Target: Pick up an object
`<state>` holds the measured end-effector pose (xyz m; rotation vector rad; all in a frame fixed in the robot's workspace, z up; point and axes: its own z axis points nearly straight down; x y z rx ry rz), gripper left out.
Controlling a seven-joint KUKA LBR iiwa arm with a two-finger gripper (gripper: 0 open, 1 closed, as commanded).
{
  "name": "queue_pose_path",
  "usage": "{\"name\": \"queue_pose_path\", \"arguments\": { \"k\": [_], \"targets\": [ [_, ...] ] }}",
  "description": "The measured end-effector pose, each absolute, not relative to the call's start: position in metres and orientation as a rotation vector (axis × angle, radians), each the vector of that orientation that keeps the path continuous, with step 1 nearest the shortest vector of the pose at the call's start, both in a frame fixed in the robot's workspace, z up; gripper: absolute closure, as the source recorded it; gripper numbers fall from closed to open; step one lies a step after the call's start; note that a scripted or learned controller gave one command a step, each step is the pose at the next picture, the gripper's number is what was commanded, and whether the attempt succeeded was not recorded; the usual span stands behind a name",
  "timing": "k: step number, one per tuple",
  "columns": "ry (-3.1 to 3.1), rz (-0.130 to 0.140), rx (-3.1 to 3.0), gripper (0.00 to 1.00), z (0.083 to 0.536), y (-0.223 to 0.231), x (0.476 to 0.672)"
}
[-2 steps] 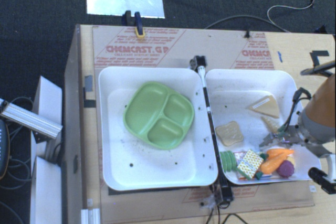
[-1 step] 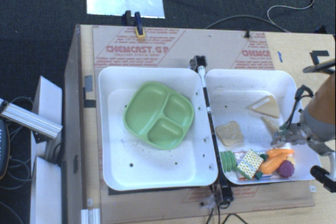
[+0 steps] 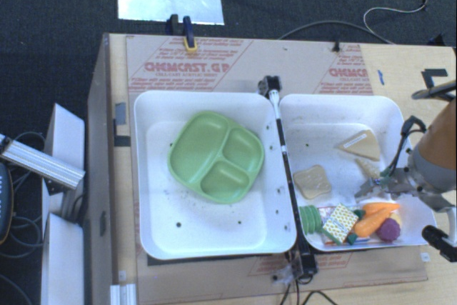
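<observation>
A toy carrot lies at the near edge of the right bin, a purple ball touching it, green beans to its left. Above the carrot hovers the gripper; whether its fingers are apart cannot be told. The left bin holds a green divided plate.

One fixed overhead camera, slanted down on both bins, moderately near.

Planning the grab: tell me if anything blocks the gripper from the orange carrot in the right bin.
Nothing visible does. The gripper hangs just above the carrot, with only bare right bin floor between them.
</observation>
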<state>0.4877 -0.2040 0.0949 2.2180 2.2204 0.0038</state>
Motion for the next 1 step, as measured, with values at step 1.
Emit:
{"name": "queue_pose_path", "arguments": {
  "k": [1],
  "targets": [
    [2.220,0.001,2.221,0.00,0.0842,-0.2064,0.4867]
  ]
}}
